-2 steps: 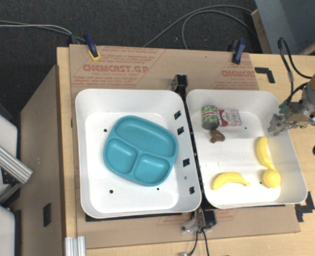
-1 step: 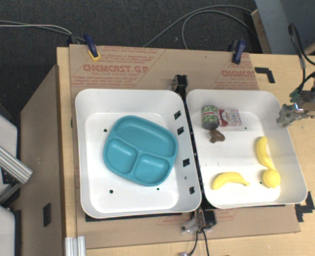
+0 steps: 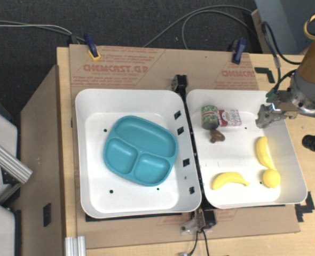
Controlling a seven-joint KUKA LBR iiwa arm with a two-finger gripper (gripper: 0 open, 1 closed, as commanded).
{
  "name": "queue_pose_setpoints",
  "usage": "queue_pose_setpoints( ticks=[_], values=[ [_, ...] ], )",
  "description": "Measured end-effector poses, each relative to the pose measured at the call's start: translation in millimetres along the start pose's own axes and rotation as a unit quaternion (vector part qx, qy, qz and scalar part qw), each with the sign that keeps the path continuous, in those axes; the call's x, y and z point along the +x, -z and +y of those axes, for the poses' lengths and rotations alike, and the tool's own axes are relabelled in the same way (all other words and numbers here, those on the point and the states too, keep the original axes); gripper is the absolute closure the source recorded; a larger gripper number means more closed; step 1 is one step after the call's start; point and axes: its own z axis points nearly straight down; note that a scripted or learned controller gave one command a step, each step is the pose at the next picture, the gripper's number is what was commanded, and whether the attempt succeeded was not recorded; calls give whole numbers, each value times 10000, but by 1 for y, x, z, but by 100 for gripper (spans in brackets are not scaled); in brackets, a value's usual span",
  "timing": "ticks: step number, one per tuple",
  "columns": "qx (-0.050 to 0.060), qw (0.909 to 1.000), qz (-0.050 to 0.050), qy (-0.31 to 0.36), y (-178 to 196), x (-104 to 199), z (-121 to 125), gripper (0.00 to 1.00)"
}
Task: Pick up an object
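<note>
**Gripper at the right bin's edge, nothing lifted yet**

While the grey arm with its orange band (image 3: 312, 71) reaches in from the right, the two-finger gripper (image 3: 266, 116) hangs over the far right rim of the right shallow white bin (image 3: 243, 199). Whether it is released or clenched cannot be told at this angle, and nothing visible sits in it.

Every candidate object lies on that bin's floor. A small green-and-white labelled can (image 3: 210, 116) lies on its side at the far left, touching a red-and-white packet (image 3: 231, 117), with a small brown lump (image 3: 217, 136) just near of them. A curved yellow plastic banana (image 3: 262, 151) lies along the right side, nearest the gripper, a yellow lemon-like fruit (image 3: 271, 178) just beyond its near end, and a second yellow banana (image 3: 228, 181) rests nearer the middle.

The left white bin (image 3: 88, 191) holds a teal plastic divided plate (image 3: 140, 150).

By this view the pick is barely begun: descent, grasp and lift all remain.
</note>
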Motion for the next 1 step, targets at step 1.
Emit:
queue_pose_setpoints(
  ticks=[1],
  values=[
    [8,10000,0,2,-1,64,-10,100]
  ],
)
